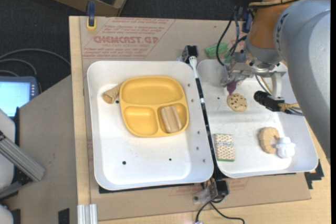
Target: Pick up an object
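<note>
Cookie [237,102] just below hand [229,83], right bin [252,168].

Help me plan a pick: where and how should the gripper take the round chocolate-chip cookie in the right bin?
Take the round chocolate-chip cookie across its rim, coming straight down. It lies flat on the right bin floor, clear of other items, with the gripper just above it.

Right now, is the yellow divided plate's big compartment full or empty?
Empty. The yellow plate in the left bin shows bare yellow in its large section; a tan piece lies in a small compartment.
</note>
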Motion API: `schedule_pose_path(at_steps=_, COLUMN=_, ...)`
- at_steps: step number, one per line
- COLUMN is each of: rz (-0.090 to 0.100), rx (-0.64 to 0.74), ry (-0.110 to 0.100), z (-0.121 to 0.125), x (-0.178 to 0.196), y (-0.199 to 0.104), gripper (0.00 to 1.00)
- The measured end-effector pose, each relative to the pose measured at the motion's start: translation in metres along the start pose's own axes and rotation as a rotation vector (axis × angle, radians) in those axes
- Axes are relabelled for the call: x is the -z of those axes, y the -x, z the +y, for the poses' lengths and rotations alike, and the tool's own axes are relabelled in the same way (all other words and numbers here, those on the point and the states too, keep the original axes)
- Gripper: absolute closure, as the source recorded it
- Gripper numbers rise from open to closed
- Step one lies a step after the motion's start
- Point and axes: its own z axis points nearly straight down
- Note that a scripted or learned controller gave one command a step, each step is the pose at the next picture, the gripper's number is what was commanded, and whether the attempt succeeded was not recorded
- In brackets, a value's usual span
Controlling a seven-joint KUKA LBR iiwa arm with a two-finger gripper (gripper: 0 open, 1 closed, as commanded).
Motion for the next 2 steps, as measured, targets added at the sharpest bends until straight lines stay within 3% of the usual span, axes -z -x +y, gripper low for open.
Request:
schedule_pose_path(at_steps=1, rz=0.005, rx=0.006, ry=0.022, z=-0.053, x=0.125, y=-0.046, gripper=1.0)
schedule_pose_path(at_steps=2, rz=0.005, rx=0.004, ry=0.008, z=-0.106, x=0.126, y=-0.071, gripper=1.0)
